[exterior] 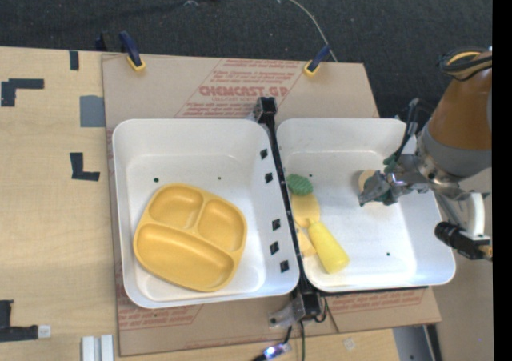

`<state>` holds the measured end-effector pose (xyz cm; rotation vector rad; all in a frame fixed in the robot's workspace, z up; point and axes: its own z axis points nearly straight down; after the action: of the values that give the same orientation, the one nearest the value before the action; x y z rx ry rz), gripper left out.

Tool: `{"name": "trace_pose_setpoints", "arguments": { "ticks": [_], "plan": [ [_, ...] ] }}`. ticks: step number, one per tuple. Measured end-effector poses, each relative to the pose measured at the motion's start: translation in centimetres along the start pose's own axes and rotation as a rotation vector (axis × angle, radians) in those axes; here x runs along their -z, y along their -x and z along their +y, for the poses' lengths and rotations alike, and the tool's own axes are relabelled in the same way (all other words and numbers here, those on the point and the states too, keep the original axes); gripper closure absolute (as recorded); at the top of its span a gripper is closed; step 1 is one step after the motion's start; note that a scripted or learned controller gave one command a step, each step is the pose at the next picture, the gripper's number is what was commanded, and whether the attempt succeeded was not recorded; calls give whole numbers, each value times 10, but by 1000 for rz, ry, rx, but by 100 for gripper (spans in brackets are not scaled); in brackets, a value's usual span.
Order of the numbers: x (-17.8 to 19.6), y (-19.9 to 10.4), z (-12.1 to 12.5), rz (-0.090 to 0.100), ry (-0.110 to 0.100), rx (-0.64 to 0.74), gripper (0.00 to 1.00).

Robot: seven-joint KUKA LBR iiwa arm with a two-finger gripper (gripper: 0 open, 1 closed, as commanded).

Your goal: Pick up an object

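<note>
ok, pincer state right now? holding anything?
Pincer: cannot be told. It sits low in the right bin, near a pale object, apart from the yellow brush.

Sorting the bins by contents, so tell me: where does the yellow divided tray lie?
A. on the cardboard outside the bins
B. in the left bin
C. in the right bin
B: the yellow divided tray lies flat inside the left bin, apart from the divider.

My bench (48,191) bears a cardboard sheet (240,87); on it sit two white bins (128,151), side by side.
</note>
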<state>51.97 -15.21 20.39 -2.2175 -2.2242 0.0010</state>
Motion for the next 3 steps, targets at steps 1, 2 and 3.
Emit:
{"name": "trace_pose_setpoints", "arguments": {
  "ticks": [1,2,3],
  "plan": [
    [9,-1,1,1,-4,-1,100],
    [17,-48,20,2,-4,4,100],
    [9,-90,41,1,-6,4,100]
  ]
}}
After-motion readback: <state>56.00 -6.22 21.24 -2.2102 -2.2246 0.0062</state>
